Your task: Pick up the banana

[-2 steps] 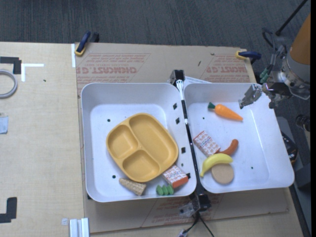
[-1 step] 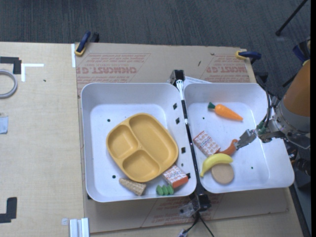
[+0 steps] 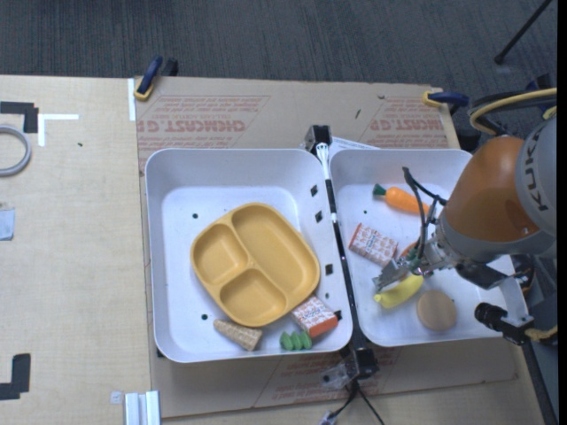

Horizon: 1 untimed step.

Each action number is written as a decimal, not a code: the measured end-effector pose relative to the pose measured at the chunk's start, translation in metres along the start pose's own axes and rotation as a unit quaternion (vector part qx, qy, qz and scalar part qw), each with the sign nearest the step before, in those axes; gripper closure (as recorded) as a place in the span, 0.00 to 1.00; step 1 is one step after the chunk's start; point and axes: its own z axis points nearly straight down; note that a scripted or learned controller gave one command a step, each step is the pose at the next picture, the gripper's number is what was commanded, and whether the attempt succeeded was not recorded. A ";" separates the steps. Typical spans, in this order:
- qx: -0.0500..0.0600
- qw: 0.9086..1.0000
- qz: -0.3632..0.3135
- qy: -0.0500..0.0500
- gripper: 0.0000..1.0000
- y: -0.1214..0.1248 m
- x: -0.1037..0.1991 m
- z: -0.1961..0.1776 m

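Right bin [image 3: 368, 171] holds banana [image 3: 400, 291], carrot [image 3: 400, 199]; left bin [image 3: 168, 237] holds 1 yellow plate [image 3: 255, 262].

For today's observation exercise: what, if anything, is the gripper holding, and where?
Cannot be told: the gripper sits on the banana's left end, grip unclear.

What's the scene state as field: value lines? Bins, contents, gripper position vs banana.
left bin: yellow divided plate, cone-shaped wafer, green item, small orange-and-white box
right bin: carrot, snack box, banana, round tan item
gripper: low over the right bin, right at the banana's upper edge
grasp: cannot tell whether the banana is held
arm: enters from the right, orange band above the right bin
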 end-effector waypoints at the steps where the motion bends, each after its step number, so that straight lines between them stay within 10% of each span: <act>1: -0.001 1.000 0.001 0.000 1.00 0.001 -0.001 -0.010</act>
